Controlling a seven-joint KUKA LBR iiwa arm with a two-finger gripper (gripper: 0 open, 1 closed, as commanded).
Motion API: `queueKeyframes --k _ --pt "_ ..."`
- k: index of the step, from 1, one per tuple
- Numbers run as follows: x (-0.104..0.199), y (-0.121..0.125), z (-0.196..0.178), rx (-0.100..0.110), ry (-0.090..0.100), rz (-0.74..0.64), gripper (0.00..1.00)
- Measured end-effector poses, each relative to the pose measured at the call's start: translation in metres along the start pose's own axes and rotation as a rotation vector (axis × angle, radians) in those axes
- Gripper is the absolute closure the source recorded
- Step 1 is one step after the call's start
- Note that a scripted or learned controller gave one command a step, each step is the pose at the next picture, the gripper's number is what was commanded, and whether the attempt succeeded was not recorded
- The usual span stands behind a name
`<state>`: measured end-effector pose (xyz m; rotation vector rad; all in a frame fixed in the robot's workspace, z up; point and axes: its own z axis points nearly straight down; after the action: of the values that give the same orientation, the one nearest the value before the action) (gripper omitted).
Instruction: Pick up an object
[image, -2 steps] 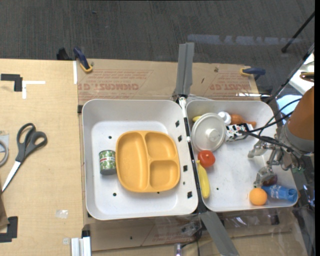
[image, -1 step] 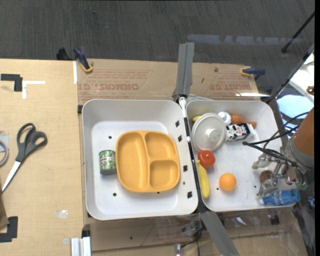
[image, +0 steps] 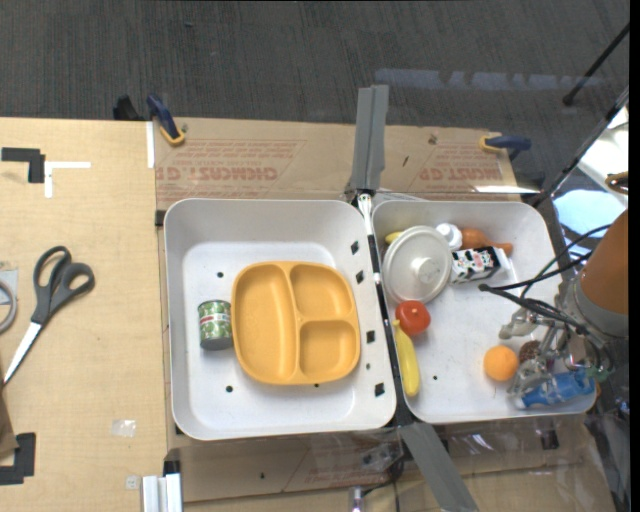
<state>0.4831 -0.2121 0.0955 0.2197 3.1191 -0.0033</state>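
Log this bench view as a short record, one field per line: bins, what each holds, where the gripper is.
left bin: orange three-compartment plastic plate; small green can beside its left edge
right bin: white round lid, red tomato, yellow banana, orange ball, blue object, black-and-white toy
gripper: over right bin's lower right corner, near the orange ball
bench, left: black-handled scissors

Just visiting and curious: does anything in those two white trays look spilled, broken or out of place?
Nothing spilled or broken. The right bin is crowded, with a banana lying along its left wall; scissors lie out on the bench.
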Motion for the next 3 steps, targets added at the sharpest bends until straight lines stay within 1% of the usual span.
queueKeyframes --k 1,3 --pt "-0.0013 -0.0083 -0.0004 0.001 -0.001 -0.021 0.00" --pt "-0.0004 -0.0090 0.0002 0.000 0.001 0.052 0.00"
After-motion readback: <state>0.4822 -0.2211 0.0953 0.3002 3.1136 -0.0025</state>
